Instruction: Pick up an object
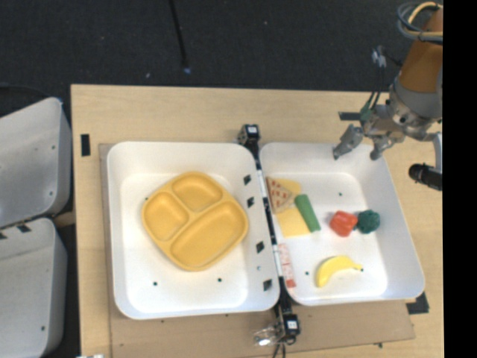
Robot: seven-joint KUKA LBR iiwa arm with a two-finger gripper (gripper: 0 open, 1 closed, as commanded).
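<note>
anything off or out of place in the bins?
Nothing stands out. The yellow divided plate lies flat in the left bin. The right bin holds a pizza slice, green block, red piece, dark green piece and banana, all inside the walls.

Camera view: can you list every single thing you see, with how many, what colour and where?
bench: 1, tan wood, under both bins
bins: 2, white, side by side
divided plate: 1, yellow, left bin
pizza slice toy: 1, tan and red, right bin, left edge
green stick: 1, on a yellow block
red toy: 1, touching dark green toy
banana: 1, yellow, right bin front
arm: 1, grey and orange
hand: 1, open, over right bin's far edge
</note>
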